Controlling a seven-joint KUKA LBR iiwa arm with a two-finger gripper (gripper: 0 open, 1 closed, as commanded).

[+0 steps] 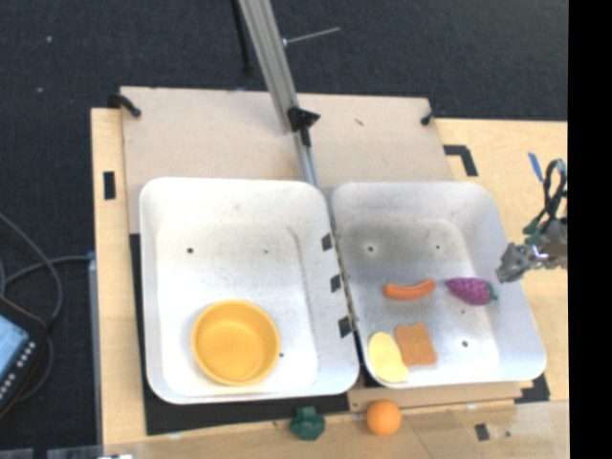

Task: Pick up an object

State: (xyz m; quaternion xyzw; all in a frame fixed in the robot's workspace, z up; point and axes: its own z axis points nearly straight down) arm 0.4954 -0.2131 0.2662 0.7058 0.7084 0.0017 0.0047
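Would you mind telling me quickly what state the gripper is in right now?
Gripper: cannot be told; it sits at the right edge of the right bin, next to the purple toy, with nothing visibly held.

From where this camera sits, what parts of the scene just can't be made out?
- The gripper, camera view: small and blurred at the right bin rim, so its fingers cannot be read.
- The arm behind it: cut off by the frame's right side.
- The green object below the bins: too small to identify.
- The dark device at lower left: cut by the left edge.
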